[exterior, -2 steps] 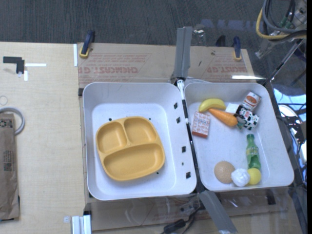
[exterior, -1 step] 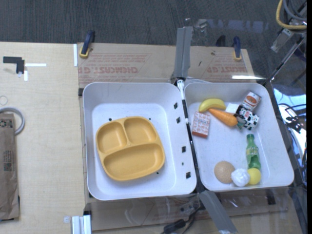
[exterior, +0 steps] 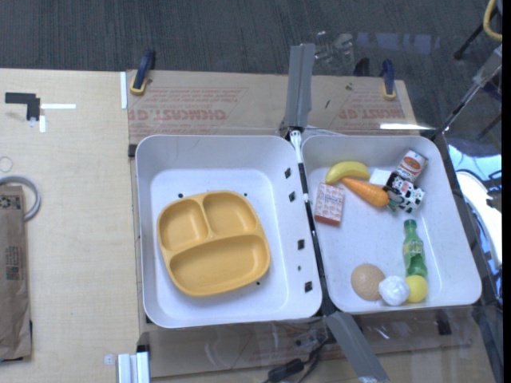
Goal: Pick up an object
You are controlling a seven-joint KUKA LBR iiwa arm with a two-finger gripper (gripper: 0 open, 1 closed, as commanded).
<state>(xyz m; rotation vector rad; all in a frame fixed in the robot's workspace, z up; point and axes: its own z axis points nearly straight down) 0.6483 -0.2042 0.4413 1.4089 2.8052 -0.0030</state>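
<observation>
Two white bins sit side by side on the table (exterior: 72,174), over a sheet of brown cardboard (exterior: 200,102) pinned at its 12 o'clock edge by two blue clamps (exterior: 144,69). The left bin (exterior: 148,214) holds a yellow divided plate (exterior: 212,241), lying flat and slightly turned, a little toward 9 o'clock of the bin's middle. The right bin (exterior: 463,246) holds all the loose things that could be picked. Toward its 12 o'clock side a banana (exterior: 349,170) lies just above a carrot (exterior: 366,191), the two touching or nearly so. At 9 o'clock of the carrot lies a small red and orange box (exterior: 330,203), flat on the bin floor. Toward 1 o'clock a can with an orange label (exterior: 410,164) lies tilted, and just below it sits a black-and-white spotted object (exterior: 403,194) against the carrot's thick end. A green bottle (exterior: 412,247) lies lengthwise toward 4 o'clock, its base meeting a yellow ball (exterior: 416,287). Next to that, at its 9 o'clock, a white ball (exterior: 393,290) touches it, and a tan egg-shaped object (exterior: 367,281) lies beside the white one. A brown paper bag (exterior: 14,270) lies at the table's 9 o'clock edge. Whether the jaws are released or clenched cannot be told.
</observation>
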